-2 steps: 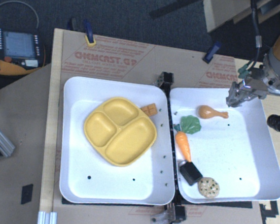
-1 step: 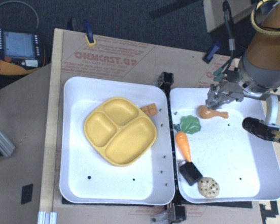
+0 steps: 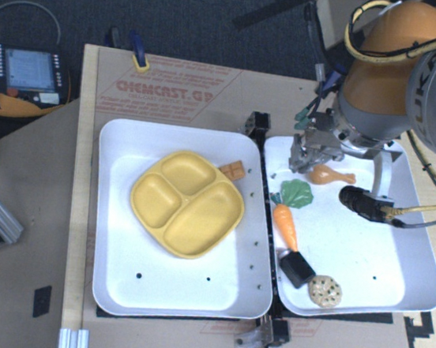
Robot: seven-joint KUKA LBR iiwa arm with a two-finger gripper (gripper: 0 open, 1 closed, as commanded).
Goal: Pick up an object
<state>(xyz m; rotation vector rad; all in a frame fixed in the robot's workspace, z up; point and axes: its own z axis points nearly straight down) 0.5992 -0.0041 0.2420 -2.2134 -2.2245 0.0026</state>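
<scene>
Hovering low in the right bin [image 3: 398,257], the hand [image 3: 309,159] nears a drumstick [image 3: 331,175], its grip impossible to tell

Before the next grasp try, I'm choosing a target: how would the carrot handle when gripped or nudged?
The carrot looks like a smooth, stiff toy, so probably light. Its tapered round body may roll or slip from the fingers. It lies near the right bin's wall, likely cramping a grasp.

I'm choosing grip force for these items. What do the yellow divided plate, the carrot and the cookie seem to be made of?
Yellow divided plate: probably moulded plastic, smooth and matte, one even colour with rounded compartment ridges.
Carrot: looks like toy plastic or rubber, uniform bright orange with a soft sheen.
Cookie: likely a plastic or foam replica, pale with dark speckles; too small to say more.
</scene>
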